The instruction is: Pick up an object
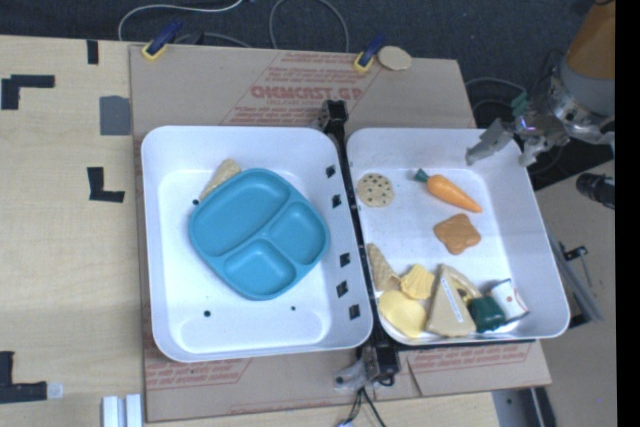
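The right bin (520, 215) holds several toy foods. An orange carrot (450, 192) lies near its far side, a speckled round cookie (375, 189) to its left, and a brown nugget-like piece (457, 233) just below the carrot. At the near edge sit yellow pieces (408, 300), a tan wedge (448, 305) and a green and white item (493, 308). My gripper (508, 147) hovers over the bin's far right corner, up and to the right of the carrot. It is open, with nothing between its fingers.
The left bin (170, 215) holds a blue divided plate (260, 232) with a tan piece (222, 177) poking out from under its far edge. A black divider (343, 215) runs between the bins. Cables and two clamps lie beyond the bins.
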You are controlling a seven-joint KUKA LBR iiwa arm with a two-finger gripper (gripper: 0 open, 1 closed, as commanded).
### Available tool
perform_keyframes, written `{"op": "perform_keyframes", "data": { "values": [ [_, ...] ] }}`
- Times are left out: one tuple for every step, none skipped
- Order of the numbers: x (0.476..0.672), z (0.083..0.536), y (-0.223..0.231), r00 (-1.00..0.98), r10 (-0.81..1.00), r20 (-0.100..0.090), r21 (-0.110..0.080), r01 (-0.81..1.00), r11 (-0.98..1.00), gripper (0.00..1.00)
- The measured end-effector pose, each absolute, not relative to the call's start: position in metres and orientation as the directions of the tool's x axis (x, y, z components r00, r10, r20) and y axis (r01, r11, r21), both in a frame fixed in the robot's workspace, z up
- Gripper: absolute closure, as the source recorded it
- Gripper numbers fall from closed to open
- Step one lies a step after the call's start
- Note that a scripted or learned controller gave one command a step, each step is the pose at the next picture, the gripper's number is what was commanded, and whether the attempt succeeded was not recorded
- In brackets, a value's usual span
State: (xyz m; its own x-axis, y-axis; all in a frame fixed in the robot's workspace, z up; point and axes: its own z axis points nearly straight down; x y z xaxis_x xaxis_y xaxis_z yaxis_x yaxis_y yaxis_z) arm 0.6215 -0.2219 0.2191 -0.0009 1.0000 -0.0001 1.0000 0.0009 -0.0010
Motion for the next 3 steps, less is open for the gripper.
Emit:
{"op": "perform_keyframes", "data": {
  "values": [
    [0.640, 0.081, -0.204, -0.003, 1.000, -0.004, 0.003, 1.000, 0.003, 0.00],
    [0.642, 0.098, -0.205, -0.003, 1.000, -0.006, 0.006, 1.000, 0.003, 1.00],
    [0.665, 0.191, -0.083, -0.014, 1.000, 0.004, 0.010, 1.000, 0.014, 1.00]
  ]
}}
